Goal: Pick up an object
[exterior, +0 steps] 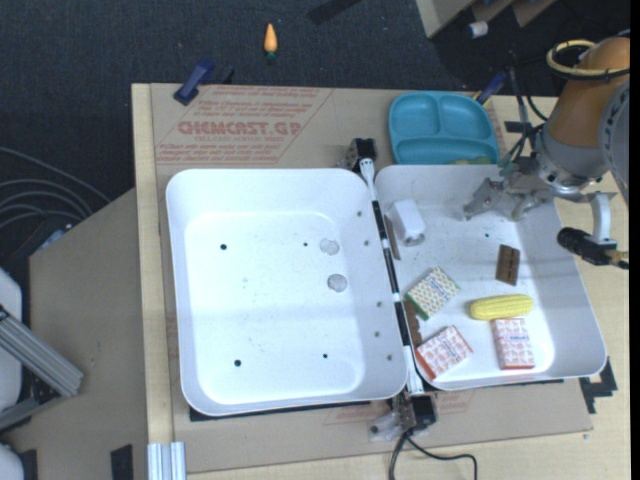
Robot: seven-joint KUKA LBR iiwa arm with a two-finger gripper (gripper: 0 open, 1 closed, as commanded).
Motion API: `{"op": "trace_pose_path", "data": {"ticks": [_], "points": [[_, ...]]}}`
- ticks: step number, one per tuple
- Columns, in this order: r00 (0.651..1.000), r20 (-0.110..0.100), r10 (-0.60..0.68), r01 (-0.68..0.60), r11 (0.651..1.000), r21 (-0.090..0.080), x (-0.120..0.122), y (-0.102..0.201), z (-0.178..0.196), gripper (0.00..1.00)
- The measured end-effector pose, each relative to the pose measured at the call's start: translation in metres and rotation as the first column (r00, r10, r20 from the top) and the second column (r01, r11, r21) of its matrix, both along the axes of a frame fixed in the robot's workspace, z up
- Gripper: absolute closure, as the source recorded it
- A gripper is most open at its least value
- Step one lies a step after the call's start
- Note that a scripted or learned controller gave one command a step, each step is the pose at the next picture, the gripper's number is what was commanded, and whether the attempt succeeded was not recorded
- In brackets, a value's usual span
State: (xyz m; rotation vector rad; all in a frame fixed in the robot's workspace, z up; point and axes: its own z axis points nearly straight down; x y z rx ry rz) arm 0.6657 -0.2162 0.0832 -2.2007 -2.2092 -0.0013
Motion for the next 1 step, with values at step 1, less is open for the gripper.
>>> {"op": "trace_pose_path", "data": {"ticks": [1], "points": [[1.000, 0.000, 0.000, 0.000, 1.000, 0.000, 0.0000, 0.0000, 0.0000, 0.00]]}}
